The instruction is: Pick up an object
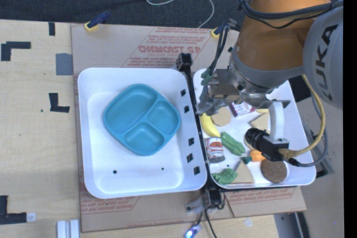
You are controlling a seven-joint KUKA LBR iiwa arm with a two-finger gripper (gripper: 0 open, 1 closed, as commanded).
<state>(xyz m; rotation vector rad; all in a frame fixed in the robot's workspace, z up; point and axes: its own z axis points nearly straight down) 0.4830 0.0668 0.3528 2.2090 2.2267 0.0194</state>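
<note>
A grey KUKA arm [329, 58] with an orange band [284, 3] reaches in from the right over the right-hand white bin [302, 180] on the tabletop [33, 136]. Its hand [209, 100] hangs over that bin's left side, close to the wall it shares with the left bin [139, 175]. From this slanted overhead angle the hand's body masks its tip, so it cannot be told whether the hand is open or closed, and nothing can be seen gripped in it. A yellow banana [210, 125] lies just below the hand, beside a pale tan disc [222, 118]; contact between hand and banana cannot be made out. Further down the same bin sit a small can [215, 149] with a red label, a long green piece [232, 142] next to it, and a leafy green item [225, 176] at the near edge. A purple-and-white packet [243, 109] shows under the wrist, an orange bit [257, 156] lies toward the middle, and a brown round piece [274, 171] rests near the bin's lower right corner. In the left bin a blue divided plate [142, 119] lies flat and alone, well apart from the hand. Both bins stand on a cardboard sheet [167, 47].
</note>
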